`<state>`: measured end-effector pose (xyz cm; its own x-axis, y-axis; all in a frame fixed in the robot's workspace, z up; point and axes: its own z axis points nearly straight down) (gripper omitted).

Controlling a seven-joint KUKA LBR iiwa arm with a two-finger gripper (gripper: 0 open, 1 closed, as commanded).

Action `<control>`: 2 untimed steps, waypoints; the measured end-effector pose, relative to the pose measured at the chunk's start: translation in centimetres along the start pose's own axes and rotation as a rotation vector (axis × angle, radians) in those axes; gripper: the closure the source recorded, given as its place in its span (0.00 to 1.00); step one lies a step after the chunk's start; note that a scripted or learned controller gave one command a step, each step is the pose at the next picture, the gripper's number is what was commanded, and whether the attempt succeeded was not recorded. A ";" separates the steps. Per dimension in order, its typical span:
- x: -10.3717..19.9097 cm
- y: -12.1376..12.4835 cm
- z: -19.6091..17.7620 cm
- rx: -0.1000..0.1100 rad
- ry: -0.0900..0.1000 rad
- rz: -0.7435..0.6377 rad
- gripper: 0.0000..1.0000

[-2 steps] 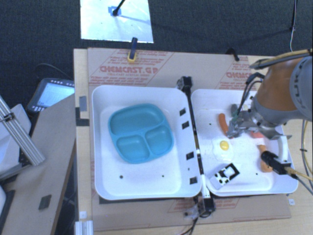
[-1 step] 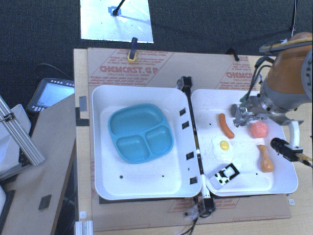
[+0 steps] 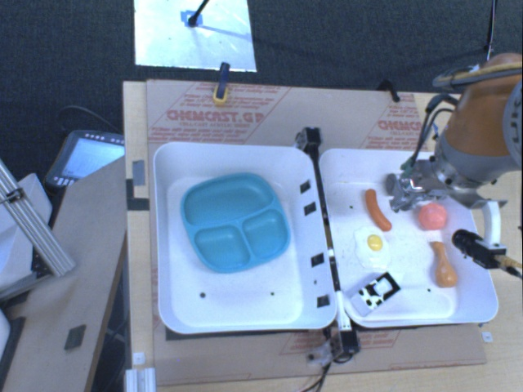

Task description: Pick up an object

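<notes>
I see the tool low over the right bin, near its far right part, hanging from the grey arm with its orange band; I cannot tell how it is set, as it is too small and dark from here. Just beside it lies a pink ball, and on its other side a red sausage, both apart from it. Nearer me in that bin I make out a fried egg, an orange drumstick and a black-and-white block. The left bin carries a blue divided plate. Both bins sit on a printed cardboard sheet over the wooden counter. Beyond it I see dark carpet with a pale square panel, and at left a tablet.
</notes>
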<state>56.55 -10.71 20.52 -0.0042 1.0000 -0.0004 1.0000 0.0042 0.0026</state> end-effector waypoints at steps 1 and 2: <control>5.5 -0.1 0.5 0.002 0.002 -0.005 1.00; 10.4 0.4 0.1 0.001 0.002 -0.005 1.00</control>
<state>56.92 -0.35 20.46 -0.0094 1.0000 0.0016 1.0000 0.0094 0.0017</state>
